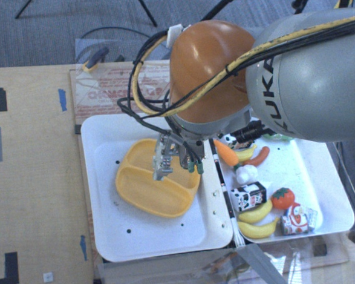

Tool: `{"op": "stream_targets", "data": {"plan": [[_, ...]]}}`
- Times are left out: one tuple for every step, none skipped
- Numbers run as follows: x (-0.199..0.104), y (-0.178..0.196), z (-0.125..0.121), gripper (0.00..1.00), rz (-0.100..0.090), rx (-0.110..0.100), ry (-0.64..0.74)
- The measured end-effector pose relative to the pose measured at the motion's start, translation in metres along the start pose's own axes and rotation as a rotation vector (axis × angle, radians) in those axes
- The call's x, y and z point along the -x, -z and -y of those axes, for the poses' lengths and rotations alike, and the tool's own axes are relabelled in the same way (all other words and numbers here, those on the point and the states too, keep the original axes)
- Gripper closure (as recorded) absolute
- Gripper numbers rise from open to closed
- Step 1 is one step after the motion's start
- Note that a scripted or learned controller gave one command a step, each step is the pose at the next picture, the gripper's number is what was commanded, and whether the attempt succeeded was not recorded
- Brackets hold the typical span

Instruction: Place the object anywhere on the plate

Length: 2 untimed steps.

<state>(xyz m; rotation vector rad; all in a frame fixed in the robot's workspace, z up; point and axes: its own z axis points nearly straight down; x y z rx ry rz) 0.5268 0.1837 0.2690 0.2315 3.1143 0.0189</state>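
A yellow divided plate lies in the left white bin. My gripper hangs over the plate's right part, below the orange band of the arm. One silver finger and one dark finger stand apart, and I see nothing between them. No loose object lies on the visible part of the plate. The plate's upper right rim is hidden under the wrist.
The right bin holds a carrot, a red sausage, a white bulb, a cow-patterned carton, two bananas, a tomato and a red-white packet. The ridge between the bins runs just right of the gripper.
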Motion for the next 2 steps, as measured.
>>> {"op": "stream_targets", "data": {"plan": [[0.000,0.000,0.000,0.00,0.000,0.000,0.000],[0.002,0.011,-0.001,1.00,0.006,0.004,0.000]]}}
